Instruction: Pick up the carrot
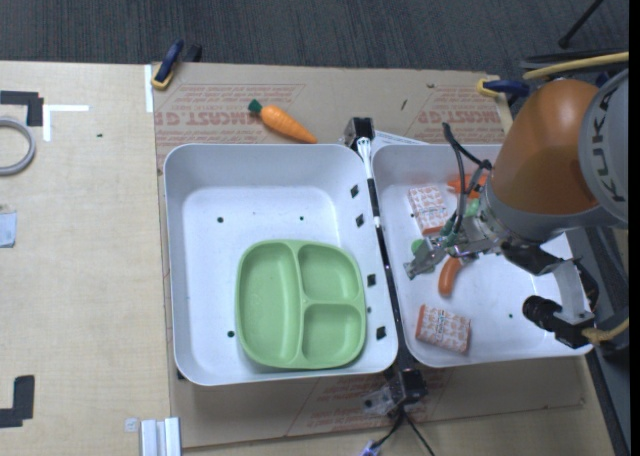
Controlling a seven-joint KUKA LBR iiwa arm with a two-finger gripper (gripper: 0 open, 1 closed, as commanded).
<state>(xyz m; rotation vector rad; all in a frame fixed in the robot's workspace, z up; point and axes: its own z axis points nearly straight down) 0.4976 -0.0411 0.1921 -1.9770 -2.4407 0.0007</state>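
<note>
1. Hovering low in the right bin: the gripper, near that bin's left wall; its spread or closure cannot be told from this slant
2. Carrot: orange with a green top, lying on the cardboard behind the left bin, outside both bins and well apart from the gripper
3. Small orange piece: just beside the gripper; its identity is unclear
4. Risk: closing here would likely catch the orange piece or a packet, not the carrot
5. Risk: a low, straight sweep toward the carrot could strike the shared bin walls or the clip at their back corner
6. Open room: bare cardboard on all sides of the carrot; the green plate sits toward the front of the left bin, away from the route
</note>
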